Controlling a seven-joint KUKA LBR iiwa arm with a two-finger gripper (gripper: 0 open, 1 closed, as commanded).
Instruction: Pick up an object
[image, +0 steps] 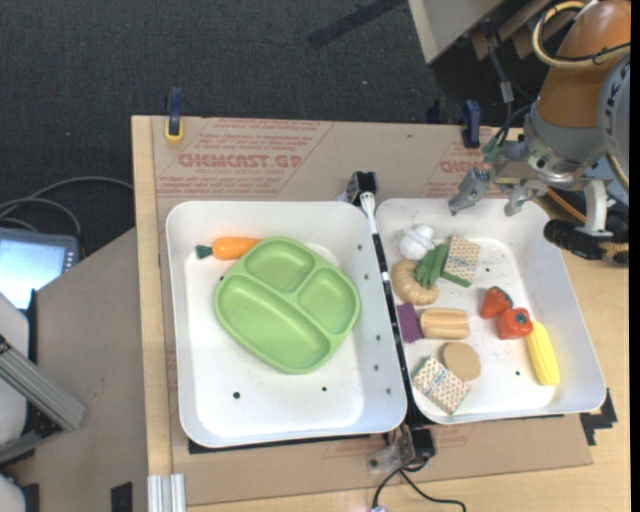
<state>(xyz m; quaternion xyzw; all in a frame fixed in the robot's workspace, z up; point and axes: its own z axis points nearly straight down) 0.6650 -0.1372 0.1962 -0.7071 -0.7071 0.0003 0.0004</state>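
— Gripper (492, 193) first: where is it?

— Above the far edge of the right bin (580, 330), hanging from the grey wrist with the orange band. Its two fingers are spread apart with nothing between them.

— What could it pick from?

— All the loose food but one piece lies in that right bin. Nearest the fingers are a white garlic bulb (417, 240), a green bean pod (433, 265) and a checked cracker (461, 260) leaning on the pod. Just below them a croissant (411, 284) touches a hot dog bun (444, 323), with a purple piece (407, 322) tucked against the dividing wall.

— And the right side?

— A strawberry (495, 301) and a red pepper (516, 322) sit close together, and a yellow corn cob (542, 353) lies just beside the pepper. At the near end, a round tan cookie (461, 361) overlaps a second checked cracker (439, 384).

— Anything crowding the way?

— The left-hand cluster is tight, items touching or overlapping. The bin floor directly under the fingers is bare.

— The other bin?

— The left bin (200, 390) holds a green divided plate (287, 303), with a carrot (229, 248) at its far-left rim, well apart from the gripper.
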